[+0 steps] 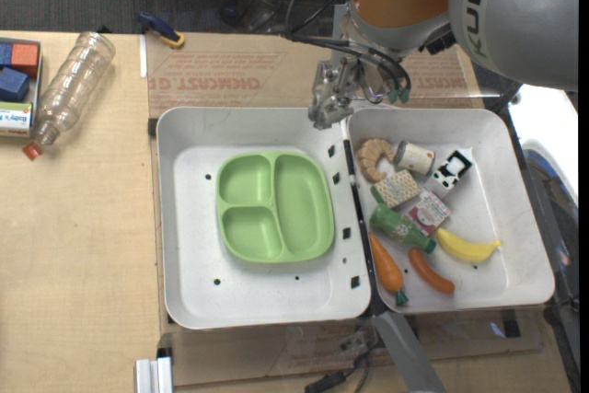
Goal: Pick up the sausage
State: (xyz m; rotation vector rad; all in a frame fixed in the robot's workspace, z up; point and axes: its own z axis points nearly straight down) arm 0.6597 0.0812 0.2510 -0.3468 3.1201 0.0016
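On the bench at far left lie a clear bottle (72,87) and some coloured blocks (18,69), well apart from the work. The left bin (184,290) holds a green plate (274,207) with 3 compartments. The gripper (329,110) hangs over the far rim where the 2 bins meet, carrying nothing between its fingers and touching none of the items; whether its fingers stand apart or together I cannot tell, since metal and cables blur there. The right bin (525,271) is crowded: a croissant (375,157) and a small roll-shaped can (414,157) at the far side, a black-and-white toy (452,170), a cracker (398,190), a pink packet (428,210), a green bottle (403,226), a banana (467,245), and a carrot (387,262). The sausage (431,272) lies near the front wall, between carrot and banana, slanting, with its upper end close to the green bottle. As I judge it, the reach is not yet begun; to do it well the arm should cross to the near side of the right bin, turn the fingers across the sausage's short width, and descend at its middle so neither finger lands on the carrot or banana.
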